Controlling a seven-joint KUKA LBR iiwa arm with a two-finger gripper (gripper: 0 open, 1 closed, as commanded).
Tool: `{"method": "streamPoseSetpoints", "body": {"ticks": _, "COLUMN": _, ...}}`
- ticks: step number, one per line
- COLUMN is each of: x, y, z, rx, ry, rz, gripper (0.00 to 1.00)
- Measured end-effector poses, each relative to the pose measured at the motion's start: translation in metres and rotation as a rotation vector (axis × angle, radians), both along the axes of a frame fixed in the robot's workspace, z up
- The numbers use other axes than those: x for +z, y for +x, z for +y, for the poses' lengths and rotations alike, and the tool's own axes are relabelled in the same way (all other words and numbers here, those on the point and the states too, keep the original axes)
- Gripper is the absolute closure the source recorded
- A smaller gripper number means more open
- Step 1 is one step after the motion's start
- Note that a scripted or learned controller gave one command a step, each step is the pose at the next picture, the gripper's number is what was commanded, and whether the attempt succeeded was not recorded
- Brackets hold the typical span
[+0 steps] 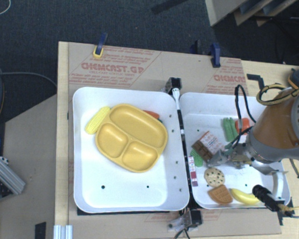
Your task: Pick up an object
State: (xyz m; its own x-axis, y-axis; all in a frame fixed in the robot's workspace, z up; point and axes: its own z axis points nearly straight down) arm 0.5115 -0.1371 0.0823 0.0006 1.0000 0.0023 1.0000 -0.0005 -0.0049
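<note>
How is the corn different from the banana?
The corn lies in the left bin, tucked against the yellow divided plate; the banana lies in the right bin, beside a toast slice. The corn looks bumpy and pale yellow; the banana looks smooth and brighter. The corn is fairly straight; the banana curves. Both are yellow toy foods.

The gripper (223, 156) hangs low in the right bin (191, 105) beside a brown box (207, 142).
</note>
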Motion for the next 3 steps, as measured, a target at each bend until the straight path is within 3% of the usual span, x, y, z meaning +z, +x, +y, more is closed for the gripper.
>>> {"method": "streamPoseSetpoints", "body": {"ticks": 1, "x": 0.013, "y": 0.001, "z": -0.001, "rx": -0.001, "ry": -0.002, "rz": -0.005, "gripper": 1.00}}
{"method": "streamPoseSetpoints", "body": {"ticks": 3, "x": 0.121, "y": 0.013, "z": 0.005, "rx": 0.002, "ry": -0.005, "rz": -0.012, "gripper": 1.00}}
